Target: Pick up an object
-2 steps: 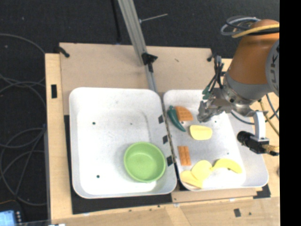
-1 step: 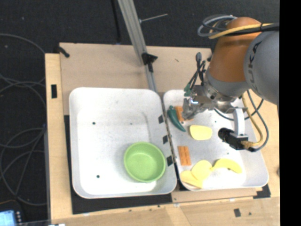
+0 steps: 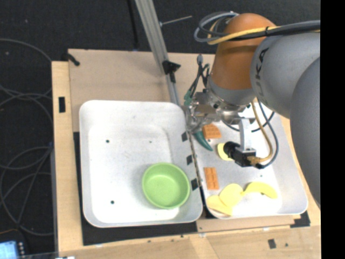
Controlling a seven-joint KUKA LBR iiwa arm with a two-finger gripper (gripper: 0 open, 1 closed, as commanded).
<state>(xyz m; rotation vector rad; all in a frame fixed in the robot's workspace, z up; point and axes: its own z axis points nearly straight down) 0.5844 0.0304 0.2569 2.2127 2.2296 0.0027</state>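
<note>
White plastic bins are seen side by side on the bench. A green bowl [image 3: 166, 185] is sat in the lower right corner of the left bin [image 3: 108, 123]. The grey and orange arm [image 3: 253, 53] is reached in from the upper right, over the right bin [image 3: 294, 196]. The gripper [image 3: 202, 124] is hung low near the wall between the bins. How wide it is open cannot be told, and nothing can be seen held in it. Just below it, an orange block [image 3: 212, 131] is seen. Another orange block [image 3: 211, 178] is lying lower down. Yellow pieces [image 3: 229, 197] and a yellow banana shape [image 3: 262, 190] are lying at the bottom of the right bin.
</note>
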